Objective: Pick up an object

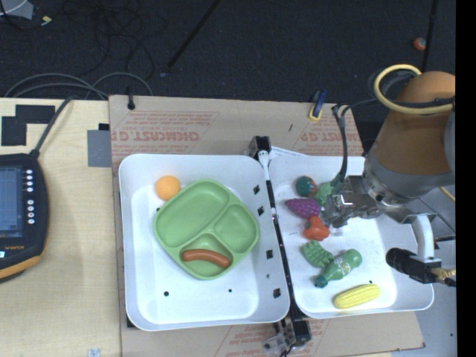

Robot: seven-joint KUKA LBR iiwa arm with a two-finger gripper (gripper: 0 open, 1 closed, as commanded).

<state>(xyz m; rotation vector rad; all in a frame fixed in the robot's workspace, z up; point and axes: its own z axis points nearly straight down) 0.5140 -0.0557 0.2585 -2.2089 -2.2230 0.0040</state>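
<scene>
Arm reaches in from the right, orange band above the wrist; jaws (336,208) sit low over the right bin (401,292), in the upper-left cluster of toys. Cannot tell from this slant whether they stand wide or narrow, or whether anything sits between them: the wrist body hides that.

Right bin contents: a dark green round toy (304,186) near the top, a purple toy (303,207) just below it, a red-orange toy (317,231) just beside the jaws, a knobbly green toy (317,254), a green bottle-shaped toy (340,266) and a yellow corn cob (356,296) near the front rim. No target is named; any of these would serve.

Left bin (141,288): green divided plate (227,199) with a sausage (206,257) in its front compartment; an orange ball (167,187) just beside the plate's upper-left edge. Both bins stand on a cardboard sheet on the desk (44,303).

Judgement: step in hand is the descent or grasp at the purple/red-orange pair. Nearest candidate looks like the red-orange toy. Nothing is visibly lifted.

Next move calls for a firm close on one piece, then a straight rise clear of the neighbours. Risk: the pieces crowd close, so the jaws may nudge one aside or pinch two.
</scene>
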